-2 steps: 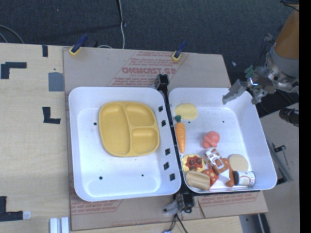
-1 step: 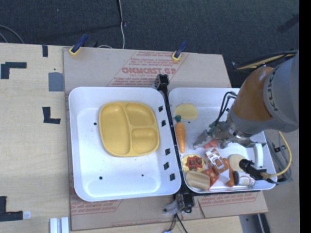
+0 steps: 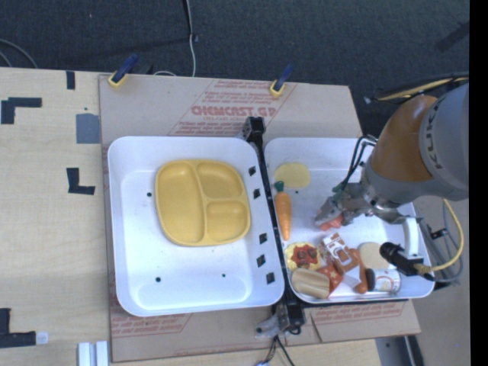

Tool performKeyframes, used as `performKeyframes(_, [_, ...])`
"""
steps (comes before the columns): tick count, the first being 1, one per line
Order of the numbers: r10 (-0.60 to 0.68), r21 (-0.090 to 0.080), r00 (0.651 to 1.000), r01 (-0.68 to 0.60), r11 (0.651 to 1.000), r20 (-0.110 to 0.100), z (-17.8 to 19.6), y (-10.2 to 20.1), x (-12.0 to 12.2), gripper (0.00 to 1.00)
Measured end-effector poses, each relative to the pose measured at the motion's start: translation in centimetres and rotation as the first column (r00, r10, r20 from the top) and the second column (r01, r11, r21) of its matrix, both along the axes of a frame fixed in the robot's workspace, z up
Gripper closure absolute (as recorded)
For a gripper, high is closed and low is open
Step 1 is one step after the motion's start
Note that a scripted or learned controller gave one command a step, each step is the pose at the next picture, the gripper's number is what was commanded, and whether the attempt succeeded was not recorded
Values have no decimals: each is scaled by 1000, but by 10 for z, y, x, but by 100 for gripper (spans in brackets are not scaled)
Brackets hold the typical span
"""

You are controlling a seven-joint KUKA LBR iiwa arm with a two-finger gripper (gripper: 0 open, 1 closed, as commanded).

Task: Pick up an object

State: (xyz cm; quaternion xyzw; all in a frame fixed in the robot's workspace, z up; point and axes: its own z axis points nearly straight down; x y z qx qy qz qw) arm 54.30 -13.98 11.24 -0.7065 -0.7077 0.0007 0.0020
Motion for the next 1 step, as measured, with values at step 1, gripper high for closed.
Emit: performKeyframes(1, [7,0,1000,-7,1000,11,76,64,21,100])
